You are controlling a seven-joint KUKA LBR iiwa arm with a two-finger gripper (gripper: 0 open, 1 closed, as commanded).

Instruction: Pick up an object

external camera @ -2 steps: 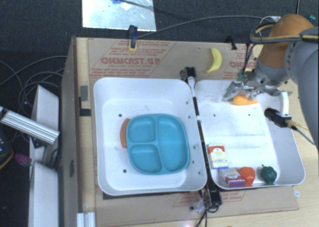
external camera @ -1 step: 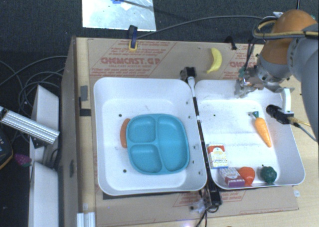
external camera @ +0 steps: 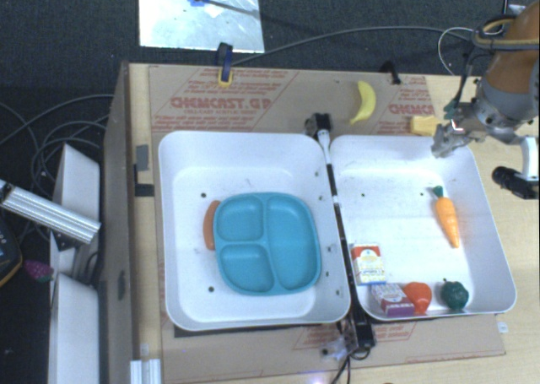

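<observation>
Objects in right bin point(external camera: 489, 205): one carrot point(external camera: 446, 218), two cartons point(external camera: 368, 263); jaws' point(external camera: 445, 145) state unclear.

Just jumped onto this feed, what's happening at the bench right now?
The arm is in at the far right corner of the right bin, its gripper near the rim with nothing seen between its fingers, so no pick yet. That bin holds a carrot, a small carton, a red-and-purple box, an orange-red toy and a dark green one. The left bin has a blue divided plate with a sausage beside it. A banana and a yellow block lie outside on the board.
</observation>
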